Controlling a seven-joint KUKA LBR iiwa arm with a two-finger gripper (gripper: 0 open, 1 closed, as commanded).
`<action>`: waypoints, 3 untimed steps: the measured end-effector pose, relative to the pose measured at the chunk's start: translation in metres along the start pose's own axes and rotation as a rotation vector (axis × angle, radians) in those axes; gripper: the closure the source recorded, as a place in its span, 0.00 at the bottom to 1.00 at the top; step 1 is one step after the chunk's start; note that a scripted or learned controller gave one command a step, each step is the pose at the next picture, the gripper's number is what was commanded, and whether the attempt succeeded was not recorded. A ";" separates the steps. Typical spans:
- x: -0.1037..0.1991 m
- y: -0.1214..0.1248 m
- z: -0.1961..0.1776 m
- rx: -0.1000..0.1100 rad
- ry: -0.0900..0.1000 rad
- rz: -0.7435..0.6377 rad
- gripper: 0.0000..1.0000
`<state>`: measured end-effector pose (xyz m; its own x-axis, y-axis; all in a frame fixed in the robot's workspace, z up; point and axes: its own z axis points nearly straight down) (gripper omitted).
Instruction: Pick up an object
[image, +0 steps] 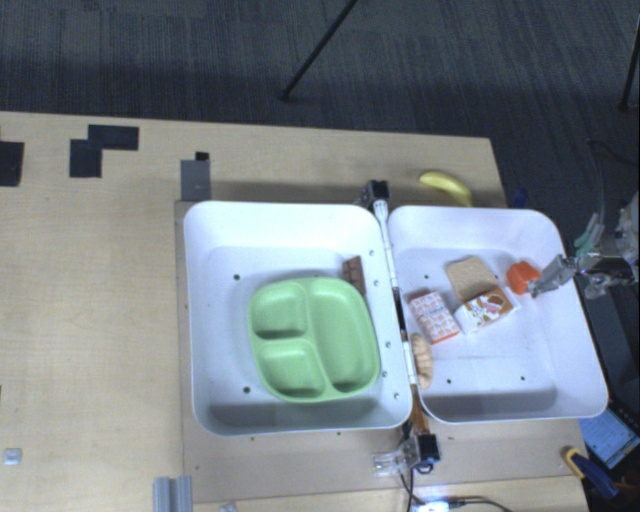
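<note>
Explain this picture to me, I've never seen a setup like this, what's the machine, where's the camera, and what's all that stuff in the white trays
The camera is fixed above a wooden bench and looks down at a slant. Two shallow white bins sit side by side. The left bin holds a green divided plate, with a small brown item at its far corner. The right bin holds a tan slice like bread, two small printed packets, an orange item and a pale brown piece by the wall between the bins. A yellow banana-like thing lies on the bench behind the bins.

The machine is a robot arm reaching in from the right. Its gripper, the two-finger hand, sits at the right bin's edge near the orange item. It is too small and blurred to judge more, and I see nothing held in it.
</note>
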<state>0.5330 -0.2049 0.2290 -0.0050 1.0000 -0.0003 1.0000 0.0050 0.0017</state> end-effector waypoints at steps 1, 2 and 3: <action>0.036 0.028 0.129 -0.001 0.000 0.002 0.00; 0.037 0.029 0.118 -0.005 0.000 0.000 1.00; -0.002 0.088 -0.019 -0.006 -0.003 -0.001 1.00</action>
<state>0.6208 -0.2063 0.2480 -0.0064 1.0000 -0.0029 0.9999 0.0064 0.0080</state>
